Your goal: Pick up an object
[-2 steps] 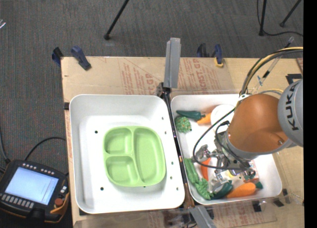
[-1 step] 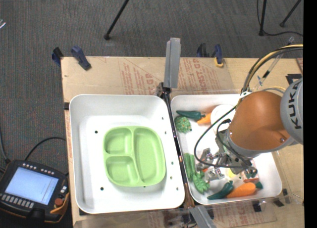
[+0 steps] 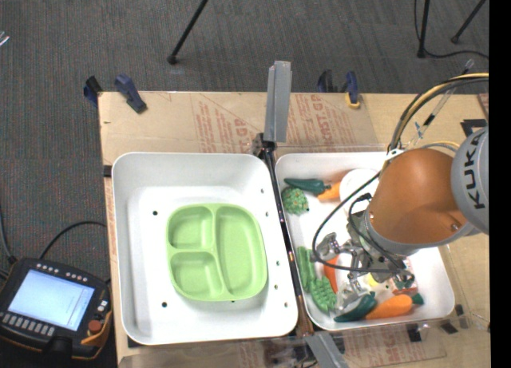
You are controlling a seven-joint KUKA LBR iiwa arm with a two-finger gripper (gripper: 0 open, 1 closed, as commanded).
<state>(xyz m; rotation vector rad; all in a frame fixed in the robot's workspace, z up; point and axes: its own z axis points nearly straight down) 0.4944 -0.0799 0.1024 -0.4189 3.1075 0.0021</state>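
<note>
My gripper (image 3: 361, 277) hangs low in the right bin (image 3: 292, 235), under the orange wrist band (image 3: 415, 197), over a heap of toy vegetables. An orange carrot with a green top (image 3: 393, 307) and a dark green piece (image 3: 357, 308) lie just below it. A small orange piece (image 3: 330, 276) and a green pea pod (image 3: 320, 294) lie to its left. A broccoli floret (image 3: 295, 199), a dark green pepper (image 3: 304, 185) and another orange piece (image 3: 333, 192) sit at the bin's far left. Part of the heap is hidden by the arm.
The left bin (image 3: 136, 199) holds a light green divided plate (image 3: 216, 251). A grey post (image 3: 278, 103) stands behind the seam between the bins. A teach pendant (image 3: 52, 302) lies at the lower left. Blue clamps (image 3: 128, 92) grip the bench's far edge.
</note>
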